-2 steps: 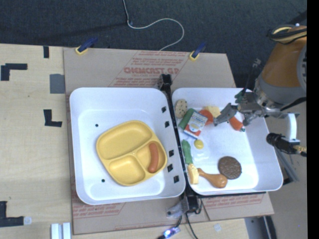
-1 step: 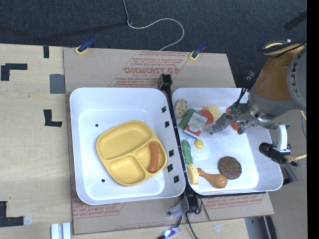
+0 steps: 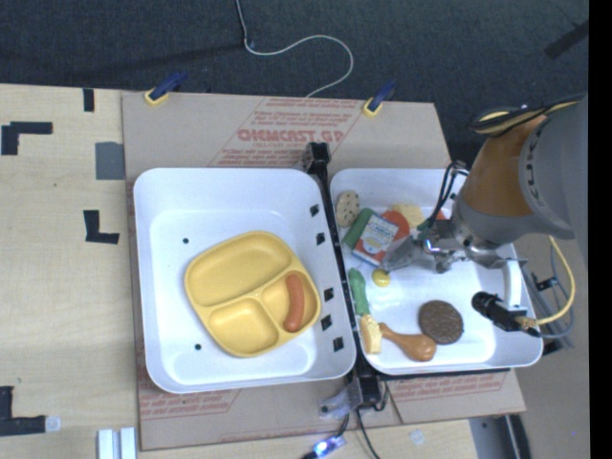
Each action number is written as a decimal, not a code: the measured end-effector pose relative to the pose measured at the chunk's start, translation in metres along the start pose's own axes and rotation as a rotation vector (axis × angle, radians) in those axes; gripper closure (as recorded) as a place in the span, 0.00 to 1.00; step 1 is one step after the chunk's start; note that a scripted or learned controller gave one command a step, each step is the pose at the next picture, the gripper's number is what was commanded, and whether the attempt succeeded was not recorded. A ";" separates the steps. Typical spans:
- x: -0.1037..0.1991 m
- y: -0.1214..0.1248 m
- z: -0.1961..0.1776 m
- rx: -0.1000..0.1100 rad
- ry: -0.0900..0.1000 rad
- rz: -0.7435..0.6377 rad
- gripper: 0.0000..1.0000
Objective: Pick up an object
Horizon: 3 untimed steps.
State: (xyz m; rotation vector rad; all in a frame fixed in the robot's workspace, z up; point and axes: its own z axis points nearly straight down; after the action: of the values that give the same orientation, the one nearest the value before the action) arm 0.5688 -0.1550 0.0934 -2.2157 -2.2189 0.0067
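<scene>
Grey arm [image 3: 559,175], orange band [image 3: 497,175], yellow and black cables.

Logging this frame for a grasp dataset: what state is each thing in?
Yellow divided plate: flat in the left bin, holding a hot dog.
Hot dog: lying in the plate's right compartment.
Drumstick: lying in the right bin.
End effector: low over right bin.

The hand [image 3: 406,254] hides part of the red packet [image 3: 377,237] beneath it
</scene>
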 end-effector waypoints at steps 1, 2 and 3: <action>-0.001 0.002 0.006 -0.014 -0.005 0.002 0.00; 0.000 0.001 -0.002 -0.010 -0.004 -0.001 1.00; 0.005 0.011 -0.058 -0.011 -0.002 -0.001 1.00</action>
State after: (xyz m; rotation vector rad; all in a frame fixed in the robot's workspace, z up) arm 0.5803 -0.1501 0.1509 -2.2215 -2.2264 -0.0034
